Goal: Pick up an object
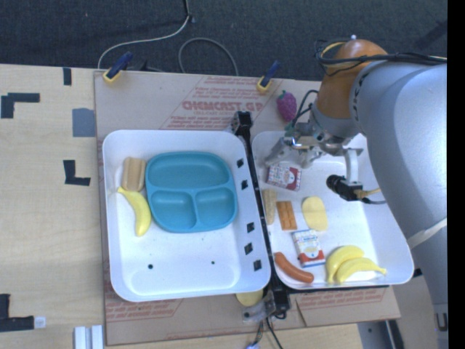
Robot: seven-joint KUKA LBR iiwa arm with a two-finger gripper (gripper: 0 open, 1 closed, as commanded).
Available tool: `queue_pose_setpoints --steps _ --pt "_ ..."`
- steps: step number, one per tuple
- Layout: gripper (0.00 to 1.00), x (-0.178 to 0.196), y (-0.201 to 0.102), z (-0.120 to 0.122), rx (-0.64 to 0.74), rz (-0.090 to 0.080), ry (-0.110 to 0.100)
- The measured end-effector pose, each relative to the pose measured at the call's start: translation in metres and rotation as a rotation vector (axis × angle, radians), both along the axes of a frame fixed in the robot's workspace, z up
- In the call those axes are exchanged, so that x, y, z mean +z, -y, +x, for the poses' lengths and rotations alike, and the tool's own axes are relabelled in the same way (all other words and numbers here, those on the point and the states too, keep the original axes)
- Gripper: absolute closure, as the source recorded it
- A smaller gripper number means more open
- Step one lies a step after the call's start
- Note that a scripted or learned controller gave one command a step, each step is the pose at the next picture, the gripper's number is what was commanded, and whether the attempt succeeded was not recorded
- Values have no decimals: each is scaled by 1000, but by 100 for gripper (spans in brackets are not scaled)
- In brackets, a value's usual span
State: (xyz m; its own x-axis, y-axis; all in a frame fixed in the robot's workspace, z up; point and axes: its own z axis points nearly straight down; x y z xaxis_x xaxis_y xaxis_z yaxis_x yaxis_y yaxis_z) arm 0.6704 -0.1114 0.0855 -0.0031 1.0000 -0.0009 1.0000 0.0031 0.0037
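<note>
My gripper (293,151) hangs over the far end of the right bin (389,242), its fingers spread open with nothing between them. Just below it lies a red and white carton (283,175). Further toward the front of that bin lie a pale yellow chunk (314,213), an orange cracker (286,214), a pale stick (269,206), a small white carton (308,247), a hot dog (293,267) and a bunch of bananas (351,262).
The left bin (182,275) holds a blue divided plate (192,192), a banana (138,209) and a tan bread piece (133,171). A purple toy (286,105) lies on the board behind the right bin. A black-clipped divider (251,195) separates the bins.
</note>
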Motion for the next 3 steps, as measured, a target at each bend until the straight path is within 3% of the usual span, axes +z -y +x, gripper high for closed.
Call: queue_pose_setpoints --steps 1,2,3 --pt "0 0 -15 -9 -1 -2 -2" --pt "0 1 -3 -24 -2 -1 0" --pt "0 0 -4 -1 -1 0 -2"
